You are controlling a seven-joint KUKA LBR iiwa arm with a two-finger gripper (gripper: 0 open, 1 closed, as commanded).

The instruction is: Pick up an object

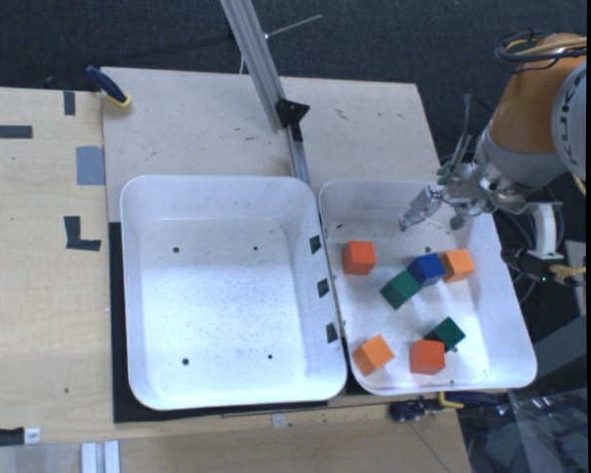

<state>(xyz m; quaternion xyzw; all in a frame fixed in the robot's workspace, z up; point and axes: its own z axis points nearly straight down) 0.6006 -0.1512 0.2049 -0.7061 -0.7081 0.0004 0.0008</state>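
The right bin holds several small blocks: an orange-red cube, a blue cube touching an orange cube, a green block, a dark green block, an orange cube and a red-orange cube. My gripper hangs over the far part of this bin, above and behind the blue and orange cubes. It is open, with nothing between its fingers.
The left bin stands beside the right one, sharing a raised middle rim. A slanted metal rail runs down to the bins' far edge. A blue-and-yellow item lies on the bench at the far left.
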